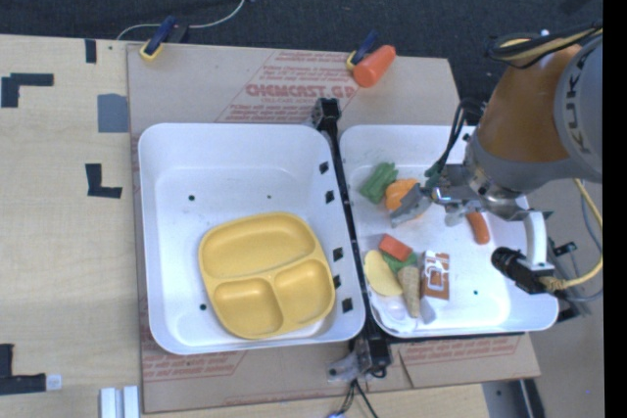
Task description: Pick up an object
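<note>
My gripper (433, 212) hangs low over the right bin (490, 308), near its middle. Its fingers stand apart, open, with nothing between them. Just left of it lie an orange piece (398, 194) and a green piece (377, 181), the orange one close to the left finger (411, 210). A small orange carrot-like piece (478, 228) lies just right of the gripper. Nearer the front are a red and green piece (396, 249), a yellow piece (382, 273), a tan stick (409, 289) and a brown and white packet (436, 275).
The left bin (176, 171) holds a yellow divided plate (265, 273). An orange object (373, 66) lies on the cardboard behind the bins, beside a blue clamp. The arm's orange band (524, 117) looms over the right bin's far right side.
</note>
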